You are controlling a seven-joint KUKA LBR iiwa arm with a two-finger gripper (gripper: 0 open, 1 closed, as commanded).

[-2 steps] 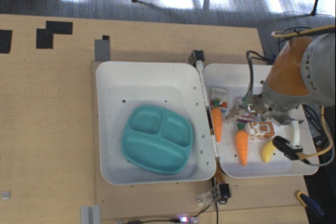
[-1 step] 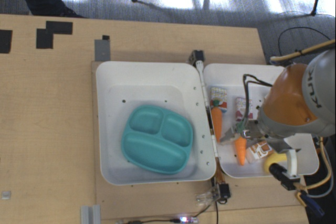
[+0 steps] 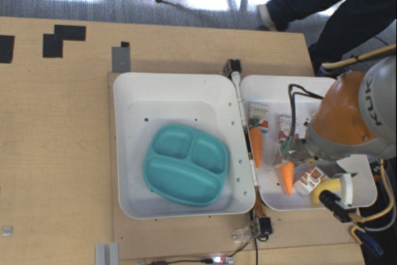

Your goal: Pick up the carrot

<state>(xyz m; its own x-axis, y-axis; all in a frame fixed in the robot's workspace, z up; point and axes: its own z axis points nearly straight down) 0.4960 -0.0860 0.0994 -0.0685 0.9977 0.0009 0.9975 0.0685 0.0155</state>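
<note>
Arm: you see the grey arm (image 3: 347, 127) with its orange band reaching in from the right, over the right bin.
End effector: it (image 3: 290, 149) hangs low inside the right bin, just above the green top of the short carrot. The wrist shades it, so you cannot tell whether it is released or clenched, nor whether it touches the carrot.
Short carrot: it (image 3: 286, 177) lies on the floor of the right bin, near the front, tip pointing towards the front rim.
Long carrot: a second one (image 3: 256, 146) lies along the left wall of the same bin, green top away from you, well clear of the end effector.
Right bin: it (image 3: 273, 93) also holds a small packet (image 3: 258, 113) by the long carrot's top, a second packet (image 3: 284, 127) just beside the end effector, and a little carton (image 3: 310, 180) just right of the short carrot.
Left bin: it (image 3: 124, 133) holds a teal divided plate (image 3: 186, 164), lying flat near the middle.
Bench: the tan bench (image 3: 56, 146) carries both bins side by side, their inner rims touching.
</note>
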